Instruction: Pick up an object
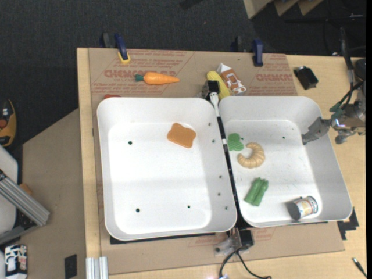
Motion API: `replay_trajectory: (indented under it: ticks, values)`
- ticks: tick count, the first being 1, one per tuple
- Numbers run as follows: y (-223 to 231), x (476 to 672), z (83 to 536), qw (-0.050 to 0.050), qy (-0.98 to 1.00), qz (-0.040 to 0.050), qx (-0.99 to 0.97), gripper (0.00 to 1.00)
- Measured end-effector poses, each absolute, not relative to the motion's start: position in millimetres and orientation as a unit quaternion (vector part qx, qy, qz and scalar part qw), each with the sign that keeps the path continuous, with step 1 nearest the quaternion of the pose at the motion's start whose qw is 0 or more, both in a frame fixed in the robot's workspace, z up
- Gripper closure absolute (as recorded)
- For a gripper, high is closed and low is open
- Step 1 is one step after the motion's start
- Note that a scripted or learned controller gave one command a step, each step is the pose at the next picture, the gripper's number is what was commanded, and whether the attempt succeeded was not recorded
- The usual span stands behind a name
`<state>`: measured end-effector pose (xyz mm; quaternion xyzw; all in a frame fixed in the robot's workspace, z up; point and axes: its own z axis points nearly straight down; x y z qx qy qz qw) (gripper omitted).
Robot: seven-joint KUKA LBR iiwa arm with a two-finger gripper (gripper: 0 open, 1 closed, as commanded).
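Observation:
The right bin (325,173) holds a tan croissant (251,156), a small green piece (234,142) beside it, a longer green vegetable (256,192) and a small can (303,207) lying on its side at the front right corner. An orange slice of toast (181,135) lies in the left bin (116,173). My gripper (315,130) reaches in from the right and hangs over the right bin's far right edge. It is well apart from every object, and nothing shows in its grasp.
Behind the bins on the brown board lie a toy carrot (157,79), a yellow banana (214,83) and a small carton (232,81). Two blue clamps (122,50) hold the board's back edge. A black block (306,77) sits at the back right.

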<state>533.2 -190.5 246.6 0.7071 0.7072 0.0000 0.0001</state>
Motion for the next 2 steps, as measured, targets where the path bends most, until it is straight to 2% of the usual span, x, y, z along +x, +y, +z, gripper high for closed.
replay_trajectory:
  ticks: [1, 2]
  values:
    - [-141, 556.5, 197, -0.002, 0.709, -0.0005, 0.705, 0.0]
    - [-87, 560.7, 154, -0.004, 0.709, -0.0009, 0.705, 0.0]
